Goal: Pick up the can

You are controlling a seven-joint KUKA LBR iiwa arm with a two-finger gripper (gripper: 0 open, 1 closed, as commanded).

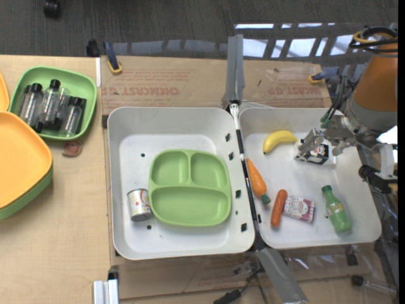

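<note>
Dark carpet floor (158,8) beyond wooden bench (57,246)

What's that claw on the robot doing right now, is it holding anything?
Gripper: over the right bin, near the banana; open or closed cannot be told. The can lies in the left bin, untouched.

The can (138,204), just left of the green divided plate (190,189), looks like metal with a shiny top rim and a printed paper label. The plate itself seems smooth matt plastic. Both white bins (123,170) look like smooth plastic with a soft gloss. Right of the plate, the carrot (256,179) and the banana (279,140) have a slightly glossy, plastic-like skin, and the green bottle (335,209) is shiny plastic. The bench (69,233), left of the plate, looks like pale matt wood; behind the bins lies brown matt cardboard (171,84).
</note>
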